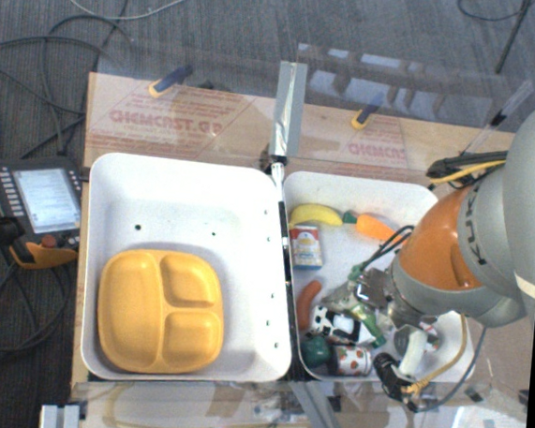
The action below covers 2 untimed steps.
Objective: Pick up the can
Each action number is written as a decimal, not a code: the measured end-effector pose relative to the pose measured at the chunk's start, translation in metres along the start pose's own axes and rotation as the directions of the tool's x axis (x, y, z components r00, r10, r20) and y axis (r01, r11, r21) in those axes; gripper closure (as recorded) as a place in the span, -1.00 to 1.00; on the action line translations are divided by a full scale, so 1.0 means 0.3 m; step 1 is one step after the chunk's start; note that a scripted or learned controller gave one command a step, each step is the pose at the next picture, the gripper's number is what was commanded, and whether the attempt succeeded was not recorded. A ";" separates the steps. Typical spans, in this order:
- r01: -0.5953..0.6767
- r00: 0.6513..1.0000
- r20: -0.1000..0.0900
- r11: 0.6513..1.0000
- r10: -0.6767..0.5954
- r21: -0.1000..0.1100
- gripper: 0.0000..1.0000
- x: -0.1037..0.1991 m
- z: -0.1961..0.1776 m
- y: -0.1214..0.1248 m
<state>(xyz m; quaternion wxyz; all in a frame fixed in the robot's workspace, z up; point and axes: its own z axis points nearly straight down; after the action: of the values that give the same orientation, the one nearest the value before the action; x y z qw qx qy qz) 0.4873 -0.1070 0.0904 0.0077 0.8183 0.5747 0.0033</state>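
Much of the right bin [359, 191] is covered by the grey arm [532, 206] and its orange band [443, 244], which hide that bin's right side and far corner. The gripper [371, 308] sits low over the near half of this bin, tangled in cables and metal parts, and whether its fingers are spread or closed cannot be told; nothing can be seen clamped between them.

The can [306, 245] stands in the right bin close to the wall it shares with the left bin [186, 177], with a red label and a pale top. It lies to the left of the gripper and farther from the near edge, apart from it and untouched. Just behind the can lies a yellow banana [316, 214], and beside that a carrot [373, 227]. In front of the can a red sausage-shaped item [307, 302] lies aslant, then a black-and-white toy [336, 326], a dark green round object [317, 352] and a small red-and-white item [353, 360], all crowded under the gripper and hard to identify.

The left bin holds a yellow divided tray [160, 311] in its near half
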 end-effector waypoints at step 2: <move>-0.064 0.998 -0.004 0.998 0.064 0.003 1.00 -0.185 -0.029 0.072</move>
<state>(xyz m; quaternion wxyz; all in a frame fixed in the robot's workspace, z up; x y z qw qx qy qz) 0.4887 -0.1665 0.0996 0.0053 0.8364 0.5481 0.0043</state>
